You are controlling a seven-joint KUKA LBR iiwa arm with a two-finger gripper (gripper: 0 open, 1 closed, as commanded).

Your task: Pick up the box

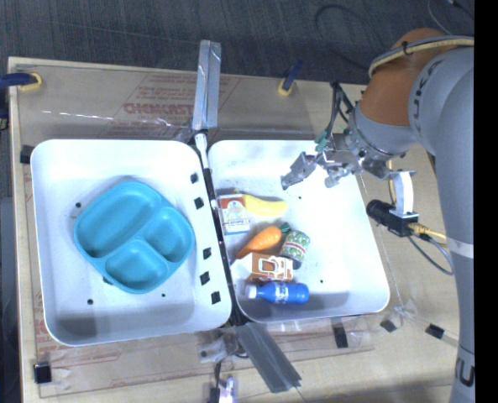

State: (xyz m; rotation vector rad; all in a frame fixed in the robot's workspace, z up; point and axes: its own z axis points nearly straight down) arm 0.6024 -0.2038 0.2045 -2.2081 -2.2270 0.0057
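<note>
White and red, the box [233, 211] lies at nine o'clock in the right bin [362, 271], against the divider beside the banana [261, 204], while the gripper [303, 171], open and empty, hovers at twelve o'clock, presumably lining up.

Hand [314, 170] above box [233, 212] — apart

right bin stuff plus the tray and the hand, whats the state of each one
hand: above the right bin's far part, holding nothing
box: lying in the right bin by the divider, ungrasped
banana: lying beside the box
carrot: lying on its side
small can: tipped over
orange-and-white carton: lying flat
blue bottle: lying on its side, cap on
blue tray: upright in the left bin
</note>
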